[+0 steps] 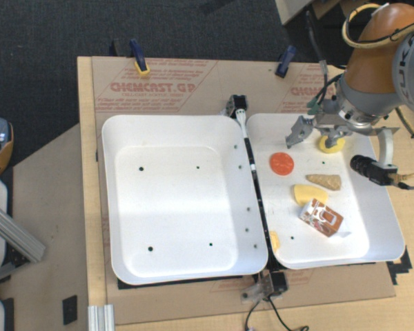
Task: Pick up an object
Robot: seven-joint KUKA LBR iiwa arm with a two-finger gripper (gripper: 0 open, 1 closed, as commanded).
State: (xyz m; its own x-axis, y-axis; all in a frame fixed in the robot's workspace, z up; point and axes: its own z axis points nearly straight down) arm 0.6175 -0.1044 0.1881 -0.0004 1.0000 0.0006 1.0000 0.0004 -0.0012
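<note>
Claw point(316, 134) spread wide, holding nothing, low over right bin's point(386, 236) far edge, arm point(381, 54) reaching from the right; yellow piece point(331, 143) just beside one finger, red disc point(282, 163), tan wedge point(324, 181), yellow block point(308, 194), wrapped packet point(322, 219) nearer the front edge; left bin point(117, 205) alongside.
</note>
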